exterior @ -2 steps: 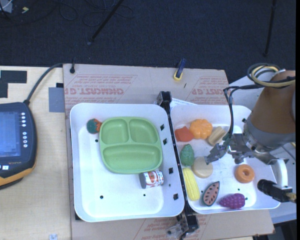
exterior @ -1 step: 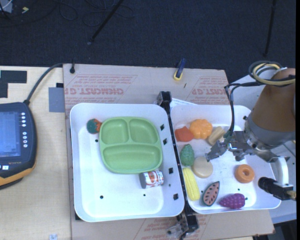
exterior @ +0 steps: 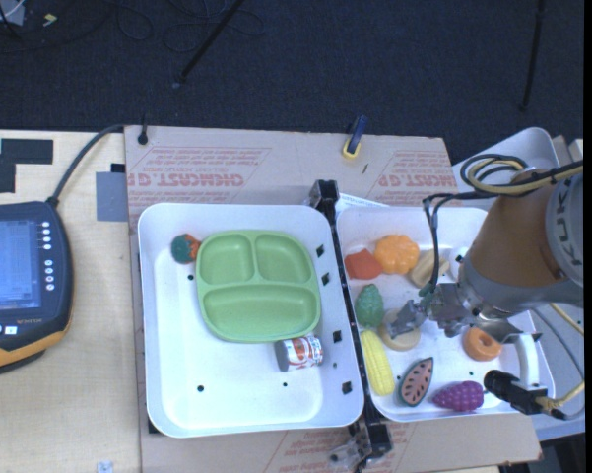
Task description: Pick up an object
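My claw (exterior: 411,321) hangs low in the right bin (exterior: 493,407), over a tan round piece (exterior: 404,339); its grip I cannot tell.

Both white bins (exterior: 167,363) look like smooth, slightly glossy plastic. The green divided plate (exterior: 259,286) is matt plastic. The small can (exterior: 299,352) has a shiny metal end and a paper-like label. Brown cardboard (exterior: 276,170) under the bins is matt and printed. The toy corn (exterior: 377,363) and orange (exterior: 398,253) look like smooth plastic.
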Robot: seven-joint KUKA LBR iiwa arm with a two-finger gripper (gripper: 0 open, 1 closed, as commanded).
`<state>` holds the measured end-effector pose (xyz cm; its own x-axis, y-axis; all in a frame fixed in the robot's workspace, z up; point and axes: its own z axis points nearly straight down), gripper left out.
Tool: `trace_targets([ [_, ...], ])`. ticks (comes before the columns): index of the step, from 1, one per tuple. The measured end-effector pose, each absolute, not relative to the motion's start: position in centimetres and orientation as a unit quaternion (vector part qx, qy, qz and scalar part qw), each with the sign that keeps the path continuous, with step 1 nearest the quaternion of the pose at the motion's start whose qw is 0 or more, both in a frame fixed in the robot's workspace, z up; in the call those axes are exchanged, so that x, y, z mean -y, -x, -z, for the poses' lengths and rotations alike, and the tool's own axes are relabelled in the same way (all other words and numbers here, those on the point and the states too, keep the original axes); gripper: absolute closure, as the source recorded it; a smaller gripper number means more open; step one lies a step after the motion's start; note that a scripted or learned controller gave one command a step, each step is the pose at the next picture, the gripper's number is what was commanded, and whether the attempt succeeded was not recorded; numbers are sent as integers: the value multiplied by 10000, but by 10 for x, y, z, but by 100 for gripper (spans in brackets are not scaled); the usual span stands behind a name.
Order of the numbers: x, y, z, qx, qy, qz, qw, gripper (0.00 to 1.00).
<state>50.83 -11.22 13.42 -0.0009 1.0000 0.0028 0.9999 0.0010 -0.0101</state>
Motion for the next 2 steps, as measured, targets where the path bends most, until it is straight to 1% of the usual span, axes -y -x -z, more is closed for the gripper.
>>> trace_targets([
  [1, 114, -509, -88, 7062, 7080, -13, -15, 0],
  [2, 114, -508, -98, 7037, 7105, -11, 16, 100],
])
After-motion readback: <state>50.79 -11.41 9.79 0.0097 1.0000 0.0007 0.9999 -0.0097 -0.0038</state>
